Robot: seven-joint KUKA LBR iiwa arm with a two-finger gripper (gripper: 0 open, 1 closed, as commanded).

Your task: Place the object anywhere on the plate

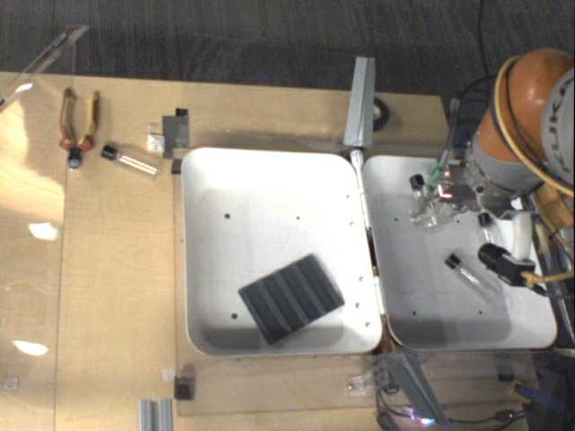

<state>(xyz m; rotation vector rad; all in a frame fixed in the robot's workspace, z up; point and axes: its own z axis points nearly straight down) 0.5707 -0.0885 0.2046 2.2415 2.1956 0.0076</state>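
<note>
Over the right bin (422, 308), far half: the gripper (433, 200) is seen low, near the bin floor, on the grey arm (530, 106), which reaches in from the right. Gripper state can't be told at this angle: metal parts and glare merge, and nothing is seen held.

Task obj., as judged: a small dark pen-like piece (463, 270), lying flat on the right bin floor. It is near-right of the gripper and apart from it, not touched.

Plate, as judged: the dark ribbed slab (291, 298), flat in the left bin (269, 187), near side, turned at a diagonal. Nothing is seen on it.

Step in hand, est.: the pick. Transfer is not begun; task is at an early stage.

Next move calls for: the gripper to be shifted a short way near-right, lined up across the thin piece, lowered and closed. Then a lift clear of the two bin walls that meet at centre, a carry left, and a release over the slab. Risk: the piece is thin and may be missed or rolled.

Surface & room: bins are smooth white w/ small holes and set side by side on a pale wood bench (108, 285) w/ window glare at left. Pliers (77, 124) and a small vial (130, 160) are noted far-left on the bench. A grey post (361, 101) stands beyond the bins' joint. Dark carpet (225, 16) is seen beyond the bench.
</note>
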